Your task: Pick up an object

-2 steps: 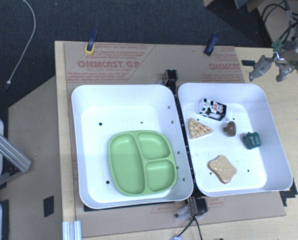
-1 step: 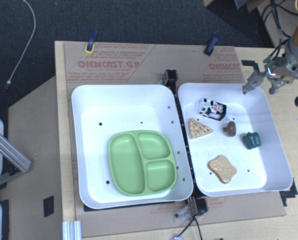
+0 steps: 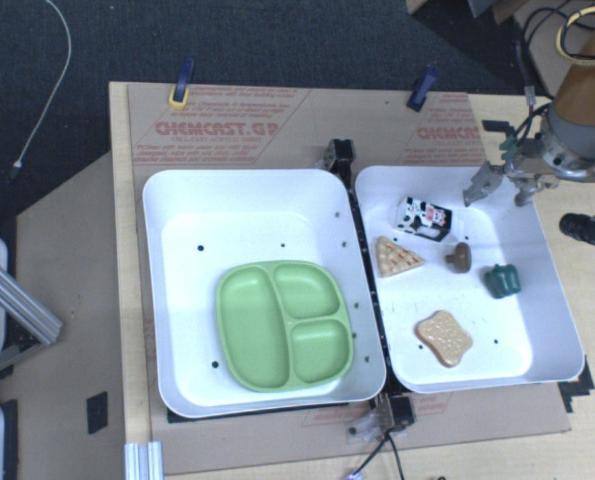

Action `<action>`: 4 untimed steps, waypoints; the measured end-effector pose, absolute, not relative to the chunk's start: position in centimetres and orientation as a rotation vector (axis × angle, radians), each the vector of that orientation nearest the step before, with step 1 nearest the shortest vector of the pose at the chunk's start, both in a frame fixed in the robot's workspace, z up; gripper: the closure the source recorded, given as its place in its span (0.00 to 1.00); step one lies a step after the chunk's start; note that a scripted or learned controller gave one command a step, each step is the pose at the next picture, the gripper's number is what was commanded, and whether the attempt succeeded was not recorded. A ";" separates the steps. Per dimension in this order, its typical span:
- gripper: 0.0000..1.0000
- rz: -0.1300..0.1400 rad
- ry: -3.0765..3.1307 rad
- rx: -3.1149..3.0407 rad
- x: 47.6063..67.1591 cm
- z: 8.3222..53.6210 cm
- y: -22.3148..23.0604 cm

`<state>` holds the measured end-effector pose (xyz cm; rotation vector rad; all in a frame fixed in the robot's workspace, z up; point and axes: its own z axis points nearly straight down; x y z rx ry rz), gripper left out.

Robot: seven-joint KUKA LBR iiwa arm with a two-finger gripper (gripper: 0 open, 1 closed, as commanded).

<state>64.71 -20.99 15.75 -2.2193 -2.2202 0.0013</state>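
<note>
The right white bin [image 3: 537, 358] holds several small objects: a black-and-white cow-patterned piece [image 3: 424, 218], a tan waffle wedge [image 3: 397, 257], a small brown lump [image 3: 459, 258], a green block [image 3: 502, 281] and a tan toast slice [image 3: 444, 337]. My gripper [image 3: 500, 187] hangs over the bin's far right corner, above and to the right of the cow-patterned piece. Its two fingers are spread apart and nothing sits between them.
The left white bin [image 3: 177, 218] holds a green three-compartment plate [image 3: 282, 324]. A black clamp [image 3: 340, 153] joins the bins at the back. A yellow clip [image 3: 181, 92] and a blue clip [image 3: 421, 90] sit on the cardboard's far edge.
</note>
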 end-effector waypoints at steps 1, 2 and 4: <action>0.00 0.005 -2.219 -2.218 64.8 11.4 -21.3; 1.00 0.000 -2.226 -2.221 65.1 12.8 -21.4; 1.00 -0.006 -2.229 -2.227 63.8 24.1 -21.6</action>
